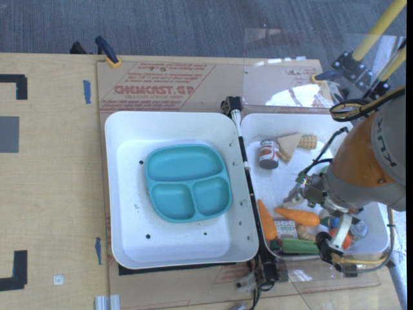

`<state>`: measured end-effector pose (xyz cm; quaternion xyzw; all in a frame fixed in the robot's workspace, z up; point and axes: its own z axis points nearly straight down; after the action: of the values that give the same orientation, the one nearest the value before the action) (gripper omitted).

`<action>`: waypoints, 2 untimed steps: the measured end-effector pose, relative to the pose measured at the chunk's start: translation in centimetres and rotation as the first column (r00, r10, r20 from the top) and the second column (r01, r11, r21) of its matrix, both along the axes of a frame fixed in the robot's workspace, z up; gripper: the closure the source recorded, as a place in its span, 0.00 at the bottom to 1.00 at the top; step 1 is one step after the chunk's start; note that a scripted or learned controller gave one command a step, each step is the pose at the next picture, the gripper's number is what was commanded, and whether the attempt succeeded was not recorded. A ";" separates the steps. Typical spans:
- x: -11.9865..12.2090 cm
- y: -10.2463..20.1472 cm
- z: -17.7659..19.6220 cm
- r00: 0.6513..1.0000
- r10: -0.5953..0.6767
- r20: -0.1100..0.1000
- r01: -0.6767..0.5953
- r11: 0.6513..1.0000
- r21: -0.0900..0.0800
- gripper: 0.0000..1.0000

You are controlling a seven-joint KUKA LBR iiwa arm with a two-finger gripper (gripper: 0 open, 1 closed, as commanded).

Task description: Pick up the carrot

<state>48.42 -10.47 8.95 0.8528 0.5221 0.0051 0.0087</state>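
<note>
Red printed lettering on the flat brown cardboard sheet (pixel 155 82), far to the upper left of the two-finger gripper (pixel 326 234): the large line looks like "CHEMCAST GP", though the characters are slanted and soft. Smaller red lines above and below it are too blurred to read. More faint red print sits on the cardboard straight above the gripper, unreadable. The small red-and-white can (pixel 269 154), up-left of the gripper, has a label; its text is illegible.
</note>
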 end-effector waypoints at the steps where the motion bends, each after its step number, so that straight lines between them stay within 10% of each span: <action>1: 0.2 0.6 0.0 0.942 -0.335 0.008 0.335 0.942 0.004 0.00; 2: 0.6 -1.2 0.2 0.822 -0.569 0.015 0.569 0.822 0.020 0.00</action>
<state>49.06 -11.63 9.13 0.9696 0.2442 0.0148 0.0091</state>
